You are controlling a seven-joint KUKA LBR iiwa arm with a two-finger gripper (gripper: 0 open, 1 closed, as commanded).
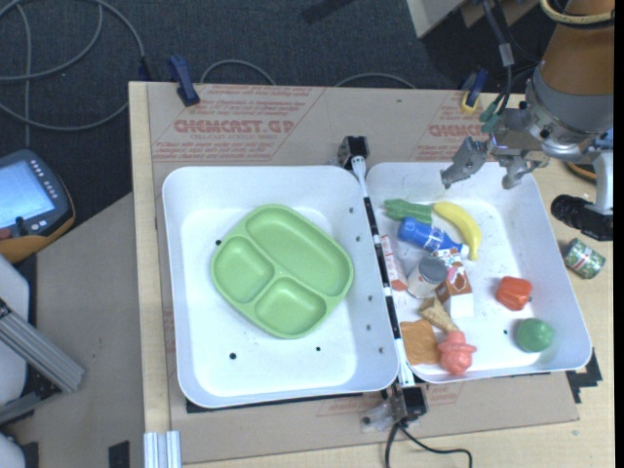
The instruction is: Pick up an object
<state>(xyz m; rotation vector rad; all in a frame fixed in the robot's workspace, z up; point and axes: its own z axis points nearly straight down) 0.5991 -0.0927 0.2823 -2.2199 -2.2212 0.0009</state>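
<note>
Now | tool [490,167] spread, holding nothing | banana [460,225] just below it

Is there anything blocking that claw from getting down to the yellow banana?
Nothing visible does. The gripper, fingers spread, hangs above the far edge of the right bin, and the banana lies below and a little to its left with its top uncovered. A blue bottle and green vegetable lie beside it, not over it.
</note>
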